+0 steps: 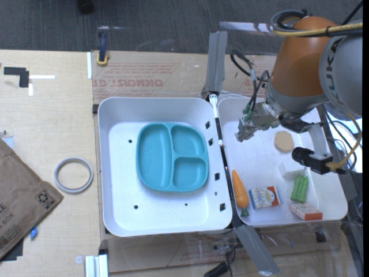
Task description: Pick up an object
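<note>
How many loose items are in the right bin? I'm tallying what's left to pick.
5. A carrot by the left wall, a small carton beside it, a green piece, a box near the front, a tan disc farther back. The arm may hide more.

Grey arm (pixel 346 68) with bulbous orange band (pixel 302 51), black cables, small metallic end effector (pixel 249 129).

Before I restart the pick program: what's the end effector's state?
End effector: over the right bin, nothing seen between its tips; open or shut cannot be told.
</note>
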